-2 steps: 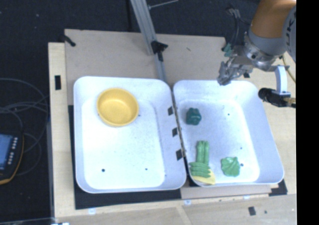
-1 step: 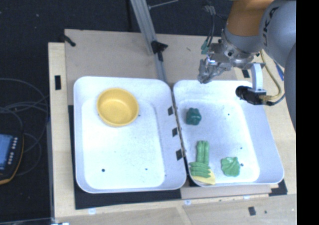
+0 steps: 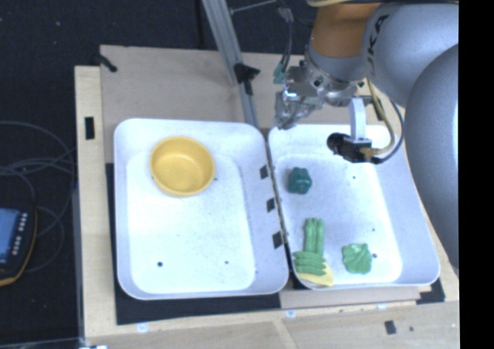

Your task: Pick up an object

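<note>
1. Two white bins sit side by side on the bench; the left bin (image 3: 139, 262) holds a yellow bowl (image 3: 182, 165), and the right bin (image 3: 401, 255) holds three green items.
2. Candidate objects: a dark green lump (image 3: 299, 180) near the bin's far left corner, a green and yellow toy (image 3: 312, 250) by the near edge, and a light green piece (image 3: 356, 257) just beside it.
3. The gripper (image 3: 289, 113) hangs over the far left corner of the right bin, above the rim. Its opening cannot be judged from this angle, and nothing is seen in its hold.
4. Judgement: the approach stage; no object is secured.
5. Recommendation: target the dark green lump, which is nearest and stands apart from the others. Centre over it, clear of the bin wall, before descending.
</note>
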Tool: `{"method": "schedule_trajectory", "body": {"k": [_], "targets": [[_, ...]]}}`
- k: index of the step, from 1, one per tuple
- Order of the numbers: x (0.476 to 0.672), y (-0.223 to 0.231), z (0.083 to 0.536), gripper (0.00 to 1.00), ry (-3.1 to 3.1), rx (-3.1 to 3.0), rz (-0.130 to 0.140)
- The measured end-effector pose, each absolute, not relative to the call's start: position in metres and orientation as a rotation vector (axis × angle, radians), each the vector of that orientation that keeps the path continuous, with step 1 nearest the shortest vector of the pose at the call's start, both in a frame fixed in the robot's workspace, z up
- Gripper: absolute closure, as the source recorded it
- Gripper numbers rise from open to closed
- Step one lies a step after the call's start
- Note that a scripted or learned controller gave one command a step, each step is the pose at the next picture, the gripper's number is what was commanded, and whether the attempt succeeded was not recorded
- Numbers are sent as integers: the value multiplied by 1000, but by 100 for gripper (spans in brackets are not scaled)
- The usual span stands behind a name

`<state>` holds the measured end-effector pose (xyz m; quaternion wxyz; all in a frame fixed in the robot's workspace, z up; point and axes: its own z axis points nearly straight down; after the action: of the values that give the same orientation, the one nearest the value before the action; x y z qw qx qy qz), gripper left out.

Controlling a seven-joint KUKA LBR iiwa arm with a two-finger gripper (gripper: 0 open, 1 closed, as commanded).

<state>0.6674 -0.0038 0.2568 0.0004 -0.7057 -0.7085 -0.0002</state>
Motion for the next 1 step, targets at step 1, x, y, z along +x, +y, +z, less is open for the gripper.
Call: {"method": "schedule_trajectory", "body": {"k": [1], "targets": [[664,37,249,100,-2224,-2219,-1]]}}
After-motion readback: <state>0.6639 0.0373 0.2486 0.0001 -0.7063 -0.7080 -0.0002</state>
